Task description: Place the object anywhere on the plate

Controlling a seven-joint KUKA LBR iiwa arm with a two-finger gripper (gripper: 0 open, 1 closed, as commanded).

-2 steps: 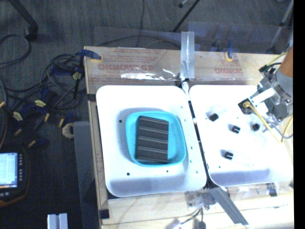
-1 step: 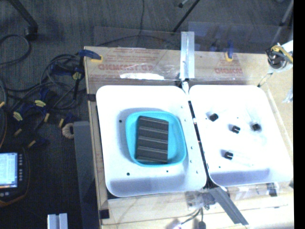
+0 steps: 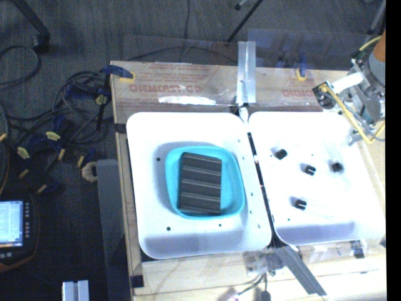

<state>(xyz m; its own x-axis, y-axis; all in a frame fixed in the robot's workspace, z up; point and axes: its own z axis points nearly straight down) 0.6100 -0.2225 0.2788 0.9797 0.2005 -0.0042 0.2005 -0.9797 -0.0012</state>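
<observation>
Dark carpet strewn with cables surrounds a bench on which two shallow white bins sit side by side, a left bin (image 3: 141,168) and a right bin (image 3: 363,224), meeting along a central seam. In the left bin a light blue plate (image 3: 235,184) lies roughly at the centre, and on it rests a dark ridged block (image 3: 200,182), long side running near to far, lying flat and wholly inside the plate's rim with blue showing on every side. The right bin carries four small black pieces (image 3: 307,177) scattered well apart on its floor. The arm's gripper (image 3: 354,108) is at the far right corner of the scene, over the far edge of the right bin, well apart from the plate and the block; whether the claw is apart or together cannot be told from this slanted, blurred angle, and nothing can be seen in it. As a judgement from how things lie, the task looks done: the block sits on the plate, free of the arm. What could remain is only the arm's clearing off, unless one of the small black pieces is the intended object, which these pictures cannot settle.
</observation>
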